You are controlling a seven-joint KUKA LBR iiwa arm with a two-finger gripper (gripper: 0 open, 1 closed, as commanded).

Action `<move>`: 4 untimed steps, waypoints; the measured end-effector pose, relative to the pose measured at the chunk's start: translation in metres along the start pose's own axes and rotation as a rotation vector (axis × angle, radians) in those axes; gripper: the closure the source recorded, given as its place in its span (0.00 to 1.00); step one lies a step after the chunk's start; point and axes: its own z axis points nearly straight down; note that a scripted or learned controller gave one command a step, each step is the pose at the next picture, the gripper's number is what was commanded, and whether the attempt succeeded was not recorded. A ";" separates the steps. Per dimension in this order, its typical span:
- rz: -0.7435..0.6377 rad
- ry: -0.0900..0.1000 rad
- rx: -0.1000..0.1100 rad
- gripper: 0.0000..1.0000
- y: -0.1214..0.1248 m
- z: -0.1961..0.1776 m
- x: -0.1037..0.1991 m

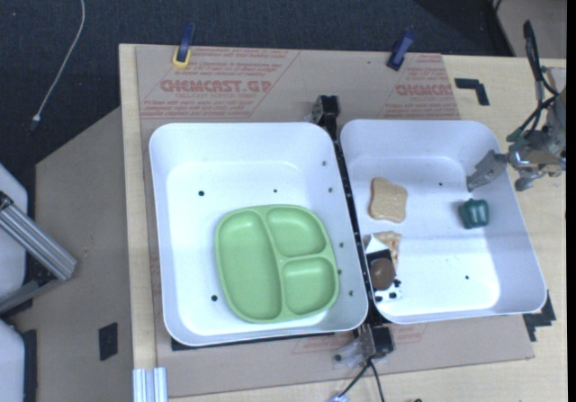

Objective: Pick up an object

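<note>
1. Two shallow white plastic bins sit side by side on a worktop (270, 76) covered with printed brown cardboard; the left bin (171, 211) and the right bin (504, 283) touch along their inner edges.
2. A pale green plastic tray with three compartments (276, 262) lies flat in the left bin, toward its near side.
3. The right bin holds a tan, bread-like slice (389, 200) near its left wall, and just below that a smaller tan and dark brown piece (383, 262), close to the same wall.
4. A small dark green block-shaped object (474, 213) rests on the floor of the right bin, toward its right side, well apart from the tan pieces.
5. The robot's grey metal hand (490, 171) reaches in from the right edge over the right bin's far right corner. One grey finger slants down toward the bin floor, above and just beside the green block, not touching it.
6. Whether the hand is spread or pressed together, I cannot tell. Nothing is seen between its fingers.
</note>
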 end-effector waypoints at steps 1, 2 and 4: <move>-0.004 -0.004 -0.014 0.00 0.003 -0.008 0.001; -0.005 -0.001 -0.007 0.00 0.010 0.053 0.002; -0.006 0.002 -0.011 0.00 0.003 0.119 0.002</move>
